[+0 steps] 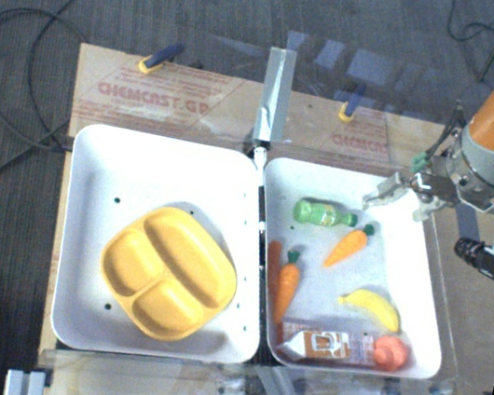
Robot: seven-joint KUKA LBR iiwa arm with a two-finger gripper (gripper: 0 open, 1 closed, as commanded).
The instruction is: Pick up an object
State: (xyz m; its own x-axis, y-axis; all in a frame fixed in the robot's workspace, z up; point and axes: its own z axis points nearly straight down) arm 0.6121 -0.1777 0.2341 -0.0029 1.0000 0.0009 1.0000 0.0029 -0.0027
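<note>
Seen from above, the arm is reaching in from the right, its tool (399,192) hanging over the back right corner of the right bin (431,281), fingers spread and pinching nothing. The pickable things are all lying in that bin: a green bottle (323,215) near its back edge, a small carrot (348,246) just beside it, a larger carrot (287,284) along the left wall, a banana (371,307) toward the right, and a juice carton (327,344) touching a red fruit (393,352) along the front edge. The left bin (99,175) is carrying a yellow divided tray (170,271). Descending here, the tool is likely to strike the bin's rim or close on air, since nothing is lying directly beneath it. The fingertips are looking thin and blurred, and the arm's upper part is being cut off at the right.
</note>
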